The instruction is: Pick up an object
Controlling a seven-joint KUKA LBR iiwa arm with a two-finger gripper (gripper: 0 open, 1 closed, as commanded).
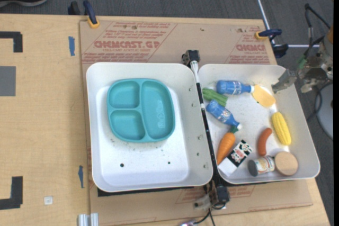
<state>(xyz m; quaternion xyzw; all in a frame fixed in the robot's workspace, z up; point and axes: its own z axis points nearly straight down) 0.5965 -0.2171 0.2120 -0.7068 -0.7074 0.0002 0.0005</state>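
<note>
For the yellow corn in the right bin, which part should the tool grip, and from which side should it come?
Grip the corn across its middle, coming down from above. It lies flat, its long axis running toward the bin's near edge, so the fingers should close across its narrow width. There is free space on both long sides; the sausage lies apart from it.

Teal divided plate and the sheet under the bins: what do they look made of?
The teal divided plate looks like moulded plastic: uniform colour, soft sheen, rounded compartment ridges. The sheet under the bins looks like brown cardboard: matte, with red printed lettering.
</note>
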